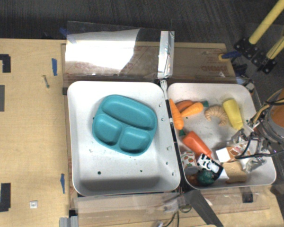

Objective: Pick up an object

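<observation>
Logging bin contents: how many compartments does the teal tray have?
3: the teal tray in the left bin has one long compartment at the back, two smaller in front.

teal divided tray in left bin

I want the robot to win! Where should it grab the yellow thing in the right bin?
Probably across the middle of the yellow piece, coming straight down from above. It is long and narrow, lying flat near the right bin's far wall, with bare floor on both long sides. The croissant-like piece sits close on its left.
</observation>
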`<state>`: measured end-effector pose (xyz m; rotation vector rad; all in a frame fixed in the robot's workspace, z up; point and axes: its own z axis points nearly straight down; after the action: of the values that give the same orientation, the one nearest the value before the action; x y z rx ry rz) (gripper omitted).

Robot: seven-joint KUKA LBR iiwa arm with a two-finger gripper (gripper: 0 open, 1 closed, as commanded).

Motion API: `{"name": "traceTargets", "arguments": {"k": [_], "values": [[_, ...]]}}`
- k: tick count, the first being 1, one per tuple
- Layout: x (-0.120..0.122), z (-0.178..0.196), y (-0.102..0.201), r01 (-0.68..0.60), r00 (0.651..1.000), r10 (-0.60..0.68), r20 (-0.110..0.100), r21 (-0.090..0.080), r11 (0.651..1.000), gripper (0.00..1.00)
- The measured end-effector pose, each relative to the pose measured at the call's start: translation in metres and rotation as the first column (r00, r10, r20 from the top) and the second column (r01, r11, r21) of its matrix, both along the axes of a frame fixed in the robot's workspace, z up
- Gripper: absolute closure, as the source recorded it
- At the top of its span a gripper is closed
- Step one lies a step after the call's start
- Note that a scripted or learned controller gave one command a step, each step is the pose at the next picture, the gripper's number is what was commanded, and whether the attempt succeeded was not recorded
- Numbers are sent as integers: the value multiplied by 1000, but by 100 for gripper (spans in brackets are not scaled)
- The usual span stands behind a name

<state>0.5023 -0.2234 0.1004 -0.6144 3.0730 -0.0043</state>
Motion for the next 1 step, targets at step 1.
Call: {"name": "traceTargets", "arguments": {"k": [1], "values": [[19, -7, 0, -318, 948, 318, 16, -12, 948, 0]]}}
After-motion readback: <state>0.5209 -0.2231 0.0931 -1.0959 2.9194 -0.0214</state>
